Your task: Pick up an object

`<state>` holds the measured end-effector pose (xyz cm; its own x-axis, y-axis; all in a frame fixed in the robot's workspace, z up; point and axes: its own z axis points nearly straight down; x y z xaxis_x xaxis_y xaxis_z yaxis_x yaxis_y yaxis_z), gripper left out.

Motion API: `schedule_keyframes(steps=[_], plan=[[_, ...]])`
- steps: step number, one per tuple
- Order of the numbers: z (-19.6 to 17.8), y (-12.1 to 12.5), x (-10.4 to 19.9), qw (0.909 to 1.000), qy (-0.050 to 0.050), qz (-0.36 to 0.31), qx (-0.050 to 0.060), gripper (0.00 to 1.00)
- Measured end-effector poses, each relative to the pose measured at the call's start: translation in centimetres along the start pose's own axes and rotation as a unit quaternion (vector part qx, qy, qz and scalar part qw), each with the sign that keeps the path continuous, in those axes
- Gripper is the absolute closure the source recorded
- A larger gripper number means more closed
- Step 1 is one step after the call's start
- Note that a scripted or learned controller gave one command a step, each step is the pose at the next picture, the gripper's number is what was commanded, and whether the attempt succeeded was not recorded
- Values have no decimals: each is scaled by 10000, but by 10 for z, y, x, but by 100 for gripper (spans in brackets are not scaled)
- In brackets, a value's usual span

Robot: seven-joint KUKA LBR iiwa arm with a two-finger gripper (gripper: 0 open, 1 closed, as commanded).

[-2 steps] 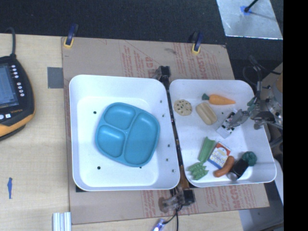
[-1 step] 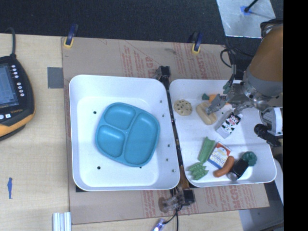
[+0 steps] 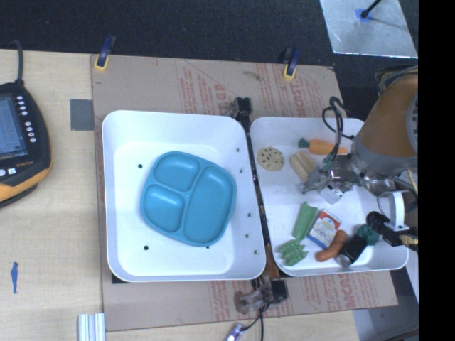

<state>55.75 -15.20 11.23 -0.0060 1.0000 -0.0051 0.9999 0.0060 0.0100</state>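
Clip (image 3: 260, 295) up front, gripper (image 3: 320, 183) low in the right bin (image 3: 398, 265)

Bottom centre of the frame: the clip sits on the seam where the two bins meet. A second clip (image 3: 242, 109) sits at the top of the same seam, probably so the bins cannot drift apart. A blue clamp (image 3: 104, 52) at upper left and another clamp (image 3: 289, 61) at upper centre pin the cardboard sheet (image 3: 178, 84) to the worktop (image 3: 43, 261), likely for the same reason.

The left bin (image 3: 114, 190) has one blue divided plate (image 3: 188, 197), flat, mid-bin, clear of the walls.

The right bin has loose items, spread out, probably so each can be taken singly. A cookie (image 3: 270, 158) is at the bin's upper left, with a beige block (image 3: 302, 164) just beside it and a carrot (image 3: 323, 146) near the top wall. Lower down are a green strip (image 3: 306, 221), a leafy green piece (image 3: 291, 251), and a packet (image 3: 324, 229) touching a sausage (image 3: 330, 247).

The gripper reaches in from frame right and sits mid-bin, between the beige block and the packet. I cannot tell whether it is spread or closed, because the metal parts blur together. Nothing is seen held.

Task's thing: no object is lifted yet, and all the candidates lie in the right bin. The beige block and the packet are nearest.

A pendant (image 3: 18, 144) is parked at the left edge, off the cardboard and well apart from the arm.
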Motion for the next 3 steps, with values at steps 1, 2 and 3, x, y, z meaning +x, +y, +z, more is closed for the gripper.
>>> schedule_keyframes(steps=[1, 2, 3], plan=[[8, 62, -7, 10000, -13, 17, -29, 0], [20, 99, 12, 10000, 32, 16, 72, 0], [21, 99, -8, 10000, 24, 16, 58, 0]])
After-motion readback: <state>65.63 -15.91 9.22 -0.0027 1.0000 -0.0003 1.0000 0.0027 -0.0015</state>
